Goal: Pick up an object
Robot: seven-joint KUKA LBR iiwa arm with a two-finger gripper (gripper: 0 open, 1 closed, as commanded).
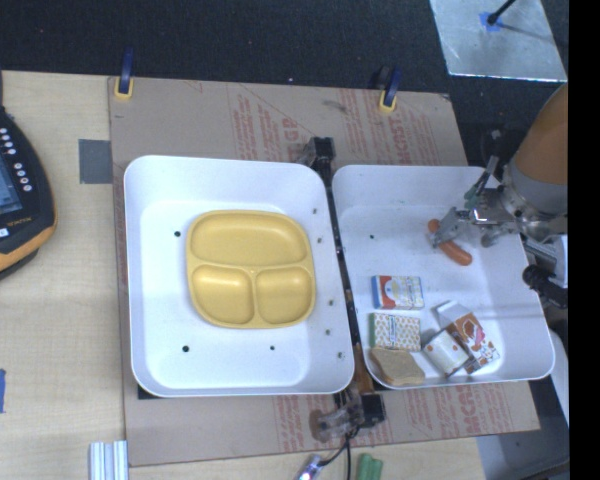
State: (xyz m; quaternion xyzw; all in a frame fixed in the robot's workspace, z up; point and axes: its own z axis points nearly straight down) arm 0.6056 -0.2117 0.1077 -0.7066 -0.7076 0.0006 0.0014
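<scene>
The right white bin (380,193) holds an orange-red sausage (452,246) lying at a slant in its upper right part. My gripper (468,220) hangs just above and to the right of the sausage, close to its upper end, with the grey arm (540,158) coming in from the right. Whether it touches the sausage I cannot tell. Lower in the same bin lie a small white and red box (398,291), a green patterned box (395,330), a slice of bread (398,366), and two more small cartons (460,343).
The left white bin (155,198) holds a yellow divided plate (250,268). A teach pendant (5,193) lies on the bench at far left. Clamps (320,151) sit where the two bins meet.
</scene>
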